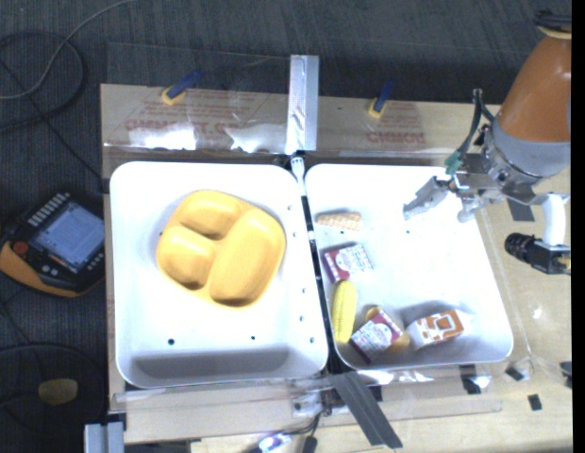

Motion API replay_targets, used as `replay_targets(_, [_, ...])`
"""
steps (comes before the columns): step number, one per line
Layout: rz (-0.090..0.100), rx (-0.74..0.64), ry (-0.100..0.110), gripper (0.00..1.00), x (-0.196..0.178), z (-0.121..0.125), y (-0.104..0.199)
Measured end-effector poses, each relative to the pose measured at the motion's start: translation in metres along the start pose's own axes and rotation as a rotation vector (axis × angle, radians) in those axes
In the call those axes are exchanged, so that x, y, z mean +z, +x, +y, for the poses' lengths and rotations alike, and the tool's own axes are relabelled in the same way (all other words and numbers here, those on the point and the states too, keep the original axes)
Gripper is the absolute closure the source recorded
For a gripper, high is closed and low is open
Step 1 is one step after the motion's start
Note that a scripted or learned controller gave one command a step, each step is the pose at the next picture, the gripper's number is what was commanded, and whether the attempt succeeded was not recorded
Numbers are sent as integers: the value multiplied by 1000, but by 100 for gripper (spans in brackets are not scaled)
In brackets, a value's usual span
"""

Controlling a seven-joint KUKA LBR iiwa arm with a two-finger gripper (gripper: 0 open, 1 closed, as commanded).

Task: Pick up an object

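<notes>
Over the right bin's (481,253) upper right, the gripper (417,201) hangs with nothing between its fingers; whether they are spread, I cannot tell. Nearest target, the small waffle-like snack (337,221), lies well to its left, long axis left-right.

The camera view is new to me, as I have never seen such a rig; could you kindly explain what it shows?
You are looking down at a slant on a bench with two shallow white bins. The grey robot arm with an orange band reaches in from the right; its two-finger gripper hovers over the right bin, holding nothing. The left bin holds a large lumpy yellow plastic object. The right bin holds a small waffle-patterned piece, a purple-and-white packet, a yellow toy corn cob and two small cartons.
</notes>
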State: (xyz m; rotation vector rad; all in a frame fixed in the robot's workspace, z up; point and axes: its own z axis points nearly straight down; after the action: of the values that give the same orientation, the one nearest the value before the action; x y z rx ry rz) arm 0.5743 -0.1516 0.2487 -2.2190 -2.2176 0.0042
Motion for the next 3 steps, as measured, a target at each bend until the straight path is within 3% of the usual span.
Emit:
replay_targets(1, [0,-375,-1,0,74,31,10])
replay_targets(2, [-2,-478,-2,0,142,85,4])
replay_targets(3, [-5,-403,-2,0,160,95,29])
